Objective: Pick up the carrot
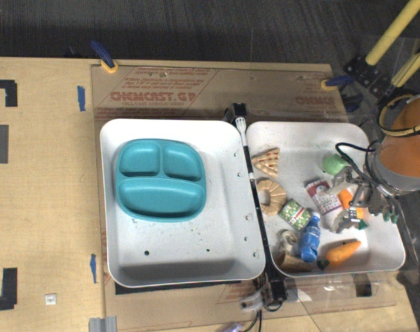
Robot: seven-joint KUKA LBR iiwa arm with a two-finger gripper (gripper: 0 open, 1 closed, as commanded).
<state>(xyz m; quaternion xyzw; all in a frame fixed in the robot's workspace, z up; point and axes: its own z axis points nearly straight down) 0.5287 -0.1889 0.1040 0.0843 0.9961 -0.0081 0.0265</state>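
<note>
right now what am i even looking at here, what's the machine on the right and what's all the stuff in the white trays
One camera looks down at a slant on a bench. The grey arm with an orange band reaches in from the right; its gripper hangs over the right bin. That bin holds small toys: an orange carrot near the front, a blue bottle, a green ball and a waffle piece. The left bin holds a teal divided plate. I cannot see anything held.

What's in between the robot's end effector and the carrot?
In the camera view, just a short bare strip of white bin floor separates the end effector from the carrot lying below it.
</note>
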